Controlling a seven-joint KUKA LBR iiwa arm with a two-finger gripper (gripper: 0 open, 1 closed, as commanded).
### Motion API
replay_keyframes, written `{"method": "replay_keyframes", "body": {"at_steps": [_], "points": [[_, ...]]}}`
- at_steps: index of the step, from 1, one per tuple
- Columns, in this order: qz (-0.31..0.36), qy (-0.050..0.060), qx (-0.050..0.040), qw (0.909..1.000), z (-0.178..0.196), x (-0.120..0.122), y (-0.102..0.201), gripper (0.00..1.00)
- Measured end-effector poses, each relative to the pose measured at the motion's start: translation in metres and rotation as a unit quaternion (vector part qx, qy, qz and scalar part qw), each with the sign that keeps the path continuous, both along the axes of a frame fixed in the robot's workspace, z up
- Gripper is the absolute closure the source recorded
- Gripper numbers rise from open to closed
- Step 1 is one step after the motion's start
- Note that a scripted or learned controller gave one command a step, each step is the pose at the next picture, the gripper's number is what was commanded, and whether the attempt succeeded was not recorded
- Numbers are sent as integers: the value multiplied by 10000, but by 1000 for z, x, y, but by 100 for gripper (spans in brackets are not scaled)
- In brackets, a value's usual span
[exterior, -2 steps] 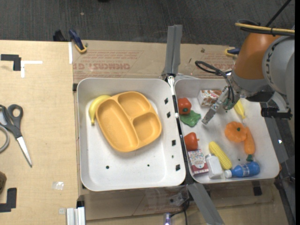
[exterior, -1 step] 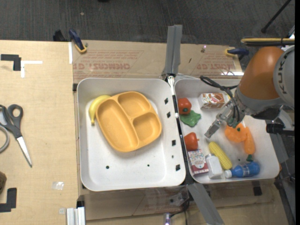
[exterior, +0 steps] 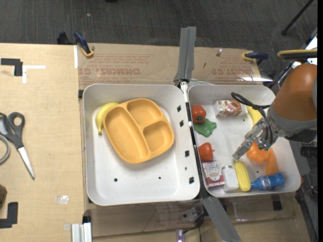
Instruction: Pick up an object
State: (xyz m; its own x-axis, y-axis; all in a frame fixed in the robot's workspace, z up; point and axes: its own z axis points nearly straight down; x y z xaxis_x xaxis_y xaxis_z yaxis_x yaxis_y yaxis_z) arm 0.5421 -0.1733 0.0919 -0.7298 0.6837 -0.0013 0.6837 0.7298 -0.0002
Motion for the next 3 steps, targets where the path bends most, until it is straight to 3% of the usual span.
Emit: {"method": "replay_keyframes", "body": {"at_steps": [1, 2, 3], "points": [[-331, 139, -8, 9994, -3, 91, 30, 0], [-491, 5, 0, 9988, 0, 9, 29, 0], [-329, -1, 2, 9995, 0, -33, 1, 0]]}}
